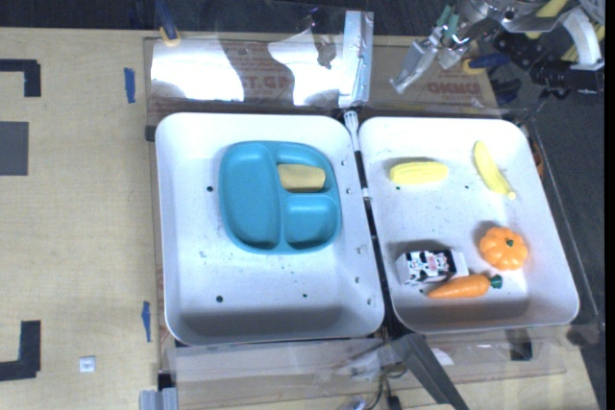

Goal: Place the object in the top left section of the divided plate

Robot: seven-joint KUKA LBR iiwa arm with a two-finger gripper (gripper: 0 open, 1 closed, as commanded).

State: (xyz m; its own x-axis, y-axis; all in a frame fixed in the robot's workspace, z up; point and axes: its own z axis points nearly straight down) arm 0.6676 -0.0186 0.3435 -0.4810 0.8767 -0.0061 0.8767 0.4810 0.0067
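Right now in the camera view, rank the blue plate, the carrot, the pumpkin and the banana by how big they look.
1. Blue plate, by far the largest.
2. Carrot and banana: similar length, too close to rank.
3. Pumpkin: shorter but rounder, so it may cover as much area as either of those.

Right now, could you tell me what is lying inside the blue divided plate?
The blue divided plate holds one pale yellow, bread-like item in its upper right section. The large left section and the lower right section show bare blue. Whatever lies under that item is covered.
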